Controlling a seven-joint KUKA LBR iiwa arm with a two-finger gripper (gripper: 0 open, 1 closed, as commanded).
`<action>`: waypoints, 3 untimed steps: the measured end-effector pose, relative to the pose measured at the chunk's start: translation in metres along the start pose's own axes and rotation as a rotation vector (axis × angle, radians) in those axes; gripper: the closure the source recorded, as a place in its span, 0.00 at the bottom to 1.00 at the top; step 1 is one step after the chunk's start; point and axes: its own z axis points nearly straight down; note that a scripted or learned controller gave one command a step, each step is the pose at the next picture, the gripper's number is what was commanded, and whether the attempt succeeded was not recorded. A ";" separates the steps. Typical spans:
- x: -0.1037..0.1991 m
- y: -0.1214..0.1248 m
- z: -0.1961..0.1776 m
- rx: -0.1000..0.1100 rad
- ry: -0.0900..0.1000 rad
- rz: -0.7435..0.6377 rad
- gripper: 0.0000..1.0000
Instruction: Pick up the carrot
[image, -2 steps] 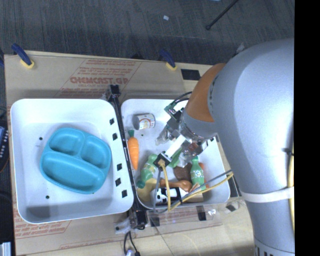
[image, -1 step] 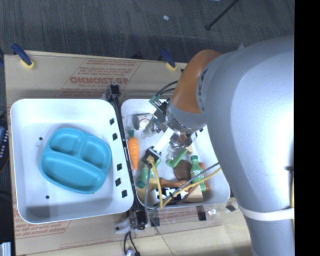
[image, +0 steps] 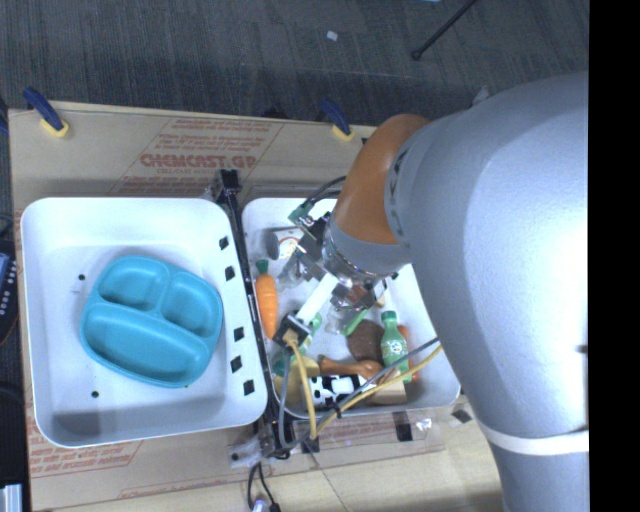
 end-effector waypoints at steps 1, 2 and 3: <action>0.000 0.000 0.000 -0.001 0.000 0.001 0.00; 0.000 0.000 0.000 -0.001 0.000 0.001 0.00; 0.000 0.000 0.000 -0.001 0.000 0.001 0.00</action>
